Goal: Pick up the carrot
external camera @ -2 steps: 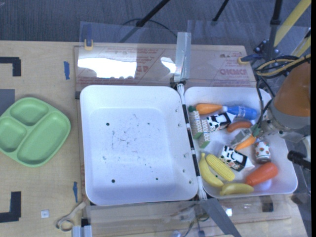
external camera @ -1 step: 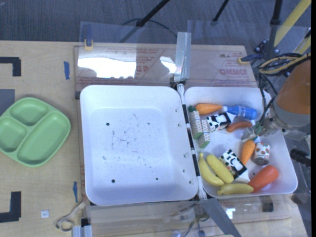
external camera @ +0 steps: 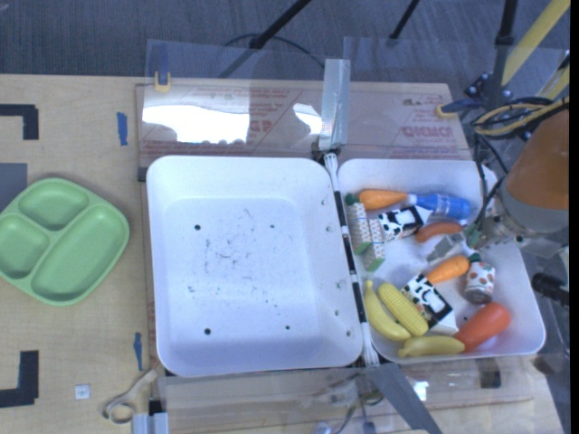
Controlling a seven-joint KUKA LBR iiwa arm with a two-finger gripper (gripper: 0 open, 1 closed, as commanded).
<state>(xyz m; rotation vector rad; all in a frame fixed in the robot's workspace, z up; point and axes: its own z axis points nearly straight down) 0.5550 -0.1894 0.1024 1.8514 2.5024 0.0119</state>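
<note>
A wooden bench (external camera: 72,134) is bearing two white bins side by side, with the arm reaching in from the right.

The carrot (external camera: 450,268) is lying tilted in the middle of the right bin (external camera: 534,333), just beside a small can (external camera: 479,281) and a black-and-white cow-patterned item (external camera: 427,297). Another carrot (external camera: 384,198) is resting near the bin's far wall beside a blue bottle (external camera: 443,205), and a corn cob (external camera: 401,306), bananas (external camera: 432,344) and a red-orange vegetable (external camera: 482,325) are crowding the near side. The gripper (external camera: 478,233) is hanging just above the carrot's upper end; whether its claw is apart or together cannot be told. The left bin (external camera: 181,188) is sitting alongside, and a green divided plate (external camera: 60,240) is lying well apart at the left.
</note>
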